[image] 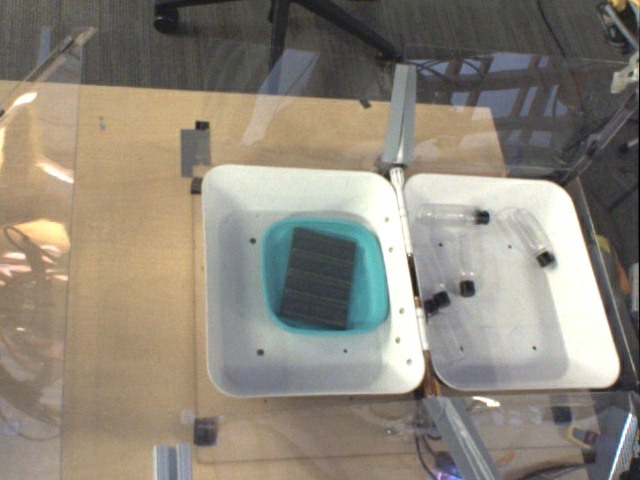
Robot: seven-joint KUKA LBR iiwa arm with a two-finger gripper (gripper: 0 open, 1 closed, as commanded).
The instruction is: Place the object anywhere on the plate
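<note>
A dark grey ribbed rectangular block [318, 278] lies flat on a teal square plate [373, 280]. The block rests inside the plate's raised rim, slightly tilted, and covers most of its middle. The plate sits in the centre of the left white bin [232, 288].
The right white bin [590, 298] holds a few clear tubes with black caps [530, 236] and small black pieces [466, 288] near its left wall. A grey metal bar [400, 118] runs back from the seam between the bins. Wooden bench top [110, 268] spreads to the left.
</note>
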